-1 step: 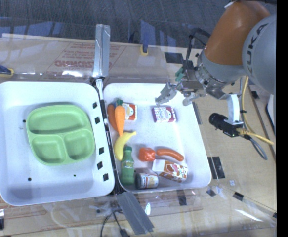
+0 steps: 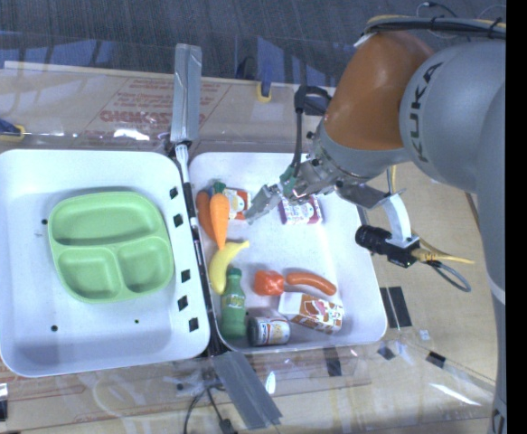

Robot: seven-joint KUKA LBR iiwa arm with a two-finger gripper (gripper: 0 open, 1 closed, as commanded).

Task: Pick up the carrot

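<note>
The grey arm (image 2: 444,89) with its orange band comes in from the right of the counter (image 2: 82,93) and bends down over the right-hand bin (image 2: 358,283). All places below are given relative to that bin. To its left, edge against edge, sits the second white bin (image 2: 19,269), which carries a green divided plate (image 2: 109,242).

The end effector (image 2: 272,197) hangs over the upper middle of the right-hand bin, its slim fingers (image 2: 261,202) pointing toward the bin's left wall; they look narrow, with nothing seen between them, and whether they touch anything cannot be told. Just beside them, toward the bin's centre, lies a small purple-and-white packet (image 2: 301,211).

The carrot (image 2: 218,213) lies along the bin's left wall in the upper part, green top uppermost, close to the fingertips but apart from them. Below it along the same wall come a yellow banana (image 2: 221,265) and then a green bottle (image 2: 233,306). A sausage (image 2: 310,283) lies near the bin's centre, with an orange-red piece (image 2: 268,283) touching its left end. By the lower edge lie a carton (image 2: 315,313) and a small can (image 2: 268,331).
</note>
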